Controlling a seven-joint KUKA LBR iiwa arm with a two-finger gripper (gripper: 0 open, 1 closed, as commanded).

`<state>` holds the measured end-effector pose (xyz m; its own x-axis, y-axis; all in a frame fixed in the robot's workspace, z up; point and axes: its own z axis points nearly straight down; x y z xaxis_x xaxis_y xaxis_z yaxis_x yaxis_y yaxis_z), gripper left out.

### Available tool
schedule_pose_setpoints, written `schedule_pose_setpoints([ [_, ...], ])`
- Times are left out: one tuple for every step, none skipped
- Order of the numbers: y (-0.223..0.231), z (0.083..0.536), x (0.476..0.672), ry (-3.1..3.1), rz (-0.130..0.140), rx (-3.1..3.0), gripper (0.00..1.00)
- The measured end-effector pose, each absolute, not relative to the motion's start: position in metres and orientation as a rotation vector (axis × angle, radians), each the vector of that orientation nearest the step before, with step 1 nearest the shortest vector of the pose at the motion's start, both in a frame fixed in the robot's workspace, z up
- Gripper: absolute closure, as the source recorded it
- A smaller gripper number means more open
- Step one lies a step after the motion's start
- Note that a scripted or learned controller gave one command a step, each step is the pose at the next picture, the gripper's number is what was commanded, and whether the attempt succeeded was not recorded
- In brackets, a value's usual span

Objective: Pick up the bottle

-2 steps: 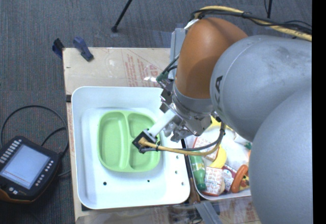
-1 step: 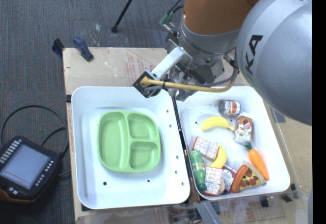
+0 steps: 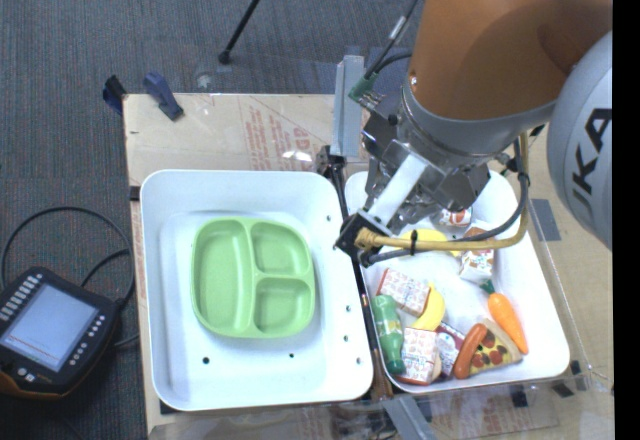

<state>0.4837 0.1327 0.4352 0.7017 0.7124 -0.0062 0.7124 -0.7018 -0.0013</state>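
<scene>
Camera view, looking down at a slant on two white bins side by side on the bench (image 3: 215,133). The grey and orange arm takes up the upper right of the frame, and the hand (image 3: 437,200) hangs over the upper part of the right bin (image 3: 535,278). The wrist covers its working end, so I cannot tell whether the hand is open or closed.

The bottle (image 3: 388,333), small and green, lies on its side in the lower left corner of the right bin. Its length runs along the bin's left wall.

I judge it to be a light, hard plastic toy, smooth and round, so it may roll or slip. A hold across the middle of its body looks safest.

Room there is tight. The wall is on one side and a printed carton (image 3: 422,356) touches the other, with a second carton (image 3: 403,290) just above. A carrot (image 3: 508,320) and a pizza slice (image 3: 487,348) lie further right. The left bin (image 3: 170,348) holds a green divided plate (image 3: 253,276).
</scene>
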Motion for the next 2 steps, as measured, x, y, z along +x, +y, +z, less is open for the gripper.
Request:
schedule_pose_setpoints([
  [0.126, 0.435, 0.476, 1.532, -0.013, 2.743, 1.0],
  [0.103, 0.406, 0.476, 1.813, -0.013, 2.568, 1.0],
])
